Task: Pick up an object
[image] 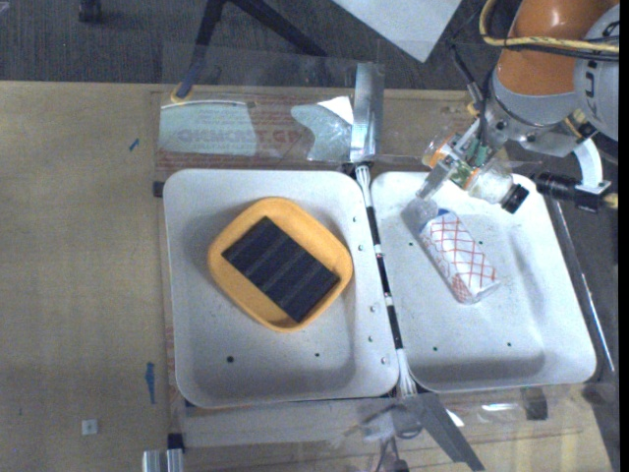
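The approach is in hand: the gripper [432, 187] hovers at the right bin's [550, 362] far edge above the red-checked packet [460, 257], jaw state unreadable; next, descend squarely.

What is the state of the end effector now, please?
End effector: it cannot be told whether open or closed. It sits over the right bin, just above the red-patterned packet; nothing seen held.
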Controlling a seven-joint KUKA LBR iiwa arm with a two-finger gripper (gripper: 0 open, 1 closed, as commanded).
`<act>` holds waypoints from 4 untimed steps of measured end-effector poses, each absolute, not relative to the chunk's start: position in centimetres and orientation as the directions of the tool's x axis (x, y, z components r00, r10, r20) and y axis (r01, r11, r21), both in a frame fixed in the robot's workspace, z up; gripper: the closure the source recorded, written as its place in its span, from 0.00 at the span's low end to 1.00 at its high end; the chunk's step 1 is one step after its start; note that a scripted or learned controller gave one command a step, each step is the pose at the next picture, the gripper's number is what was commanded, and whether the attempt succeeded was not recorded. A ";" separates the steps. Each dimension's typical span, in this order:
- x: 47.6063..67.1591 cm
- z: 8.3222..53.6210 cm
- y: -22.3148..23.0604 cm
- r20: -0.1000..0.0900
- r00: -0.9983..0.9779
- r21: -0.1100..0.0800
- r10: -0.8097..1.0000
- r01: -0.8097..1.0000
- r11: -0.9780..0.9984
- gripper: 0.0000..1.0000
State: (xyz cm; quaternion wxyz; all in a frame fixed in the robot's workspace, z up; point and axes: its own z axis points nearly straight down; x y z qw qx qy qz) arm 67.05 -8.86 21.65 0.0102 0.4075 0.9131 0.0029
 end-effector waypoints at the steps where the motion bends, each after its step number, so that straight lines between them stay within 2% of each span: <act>1: 67.2 22.8 -8.9 -0.022 -0.667 0.019 0.745 0.745 0.667 1.00; 3: 67.5 24.9 -9.0 -0.032 -0.666 0.030 0.745 0.745 0.667 1.00; 4: 67.5 24.9 -9.0 -0.032 -0.666 0.030 0.745 0.745 0.667 0.00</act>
